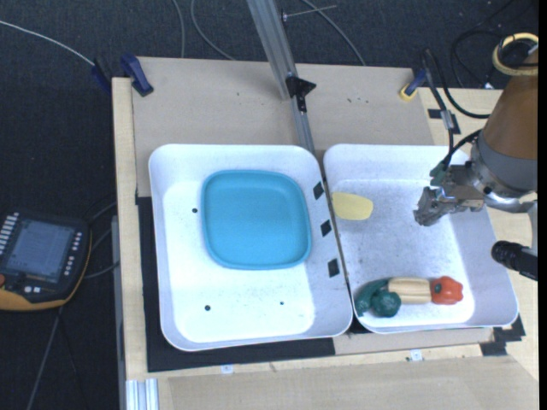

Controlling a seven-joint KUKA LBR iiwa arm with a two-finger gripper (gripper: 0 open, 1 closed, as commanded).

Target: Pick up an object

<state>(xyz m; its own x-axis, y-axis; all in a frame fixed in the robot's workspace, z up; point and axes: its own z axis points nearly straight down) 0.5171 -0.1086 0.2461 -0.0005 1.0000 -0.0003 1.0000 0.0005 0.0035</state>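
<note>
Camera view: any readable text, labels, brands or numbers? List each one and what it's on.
None can be read.
Handheld controller on the floor, left of the bench: its screen is lit, but whatever is on it is too small and blurred to read.
Blue tray, white bins, yellow piece and toy vegetables: no lettering visible.

Yellow piece (352, 206), toy (410, 294) lying in right bin (479, 314).

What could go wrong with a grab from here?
1. The pincer hovers over bare floor of the right bin, apart from every object, so closing here likely grabs nothing.
2. The green piece, tan stick and red piece crowd the near wall; the wall may block a descent.
</note>
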